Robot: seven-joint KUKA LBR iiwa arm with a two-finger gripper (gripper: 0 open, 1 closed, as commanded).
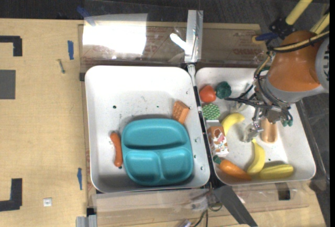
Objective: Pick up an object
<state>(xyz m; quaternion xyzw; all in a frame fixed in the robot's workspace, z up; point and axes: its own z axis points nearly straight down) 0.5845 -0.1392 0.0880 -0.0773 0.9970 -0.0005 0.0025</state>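
My gripper (263, 122) hangs low in the middle of the right bin (303, 154), under the orange band of the arm (293, 66). A copper-coloured cylinder (269, 132) stands right at its tip, but I cannot tell whether it is touching. Just left of the gripper lies a small yellow banana (232, 120). Below it rest a second banana (256, 157) and a yellow squash-like piece (276, 170). A red tomato (207, 94), a dark green piece (224, 89), a green checkered piece (211, 111), a small carton (218, 139) and an orange carrot (233, 169) sit along the bin's left side.
The left bin (104, 90) holds a teal divided tray (157, 150), an orange sausage-shaped piece (117, 148) and an orange cracker (180, 111). A clear plastic sheet (136, 37) lies behind the bins. Cables (246, 98) trail from the wrist over the right bin.
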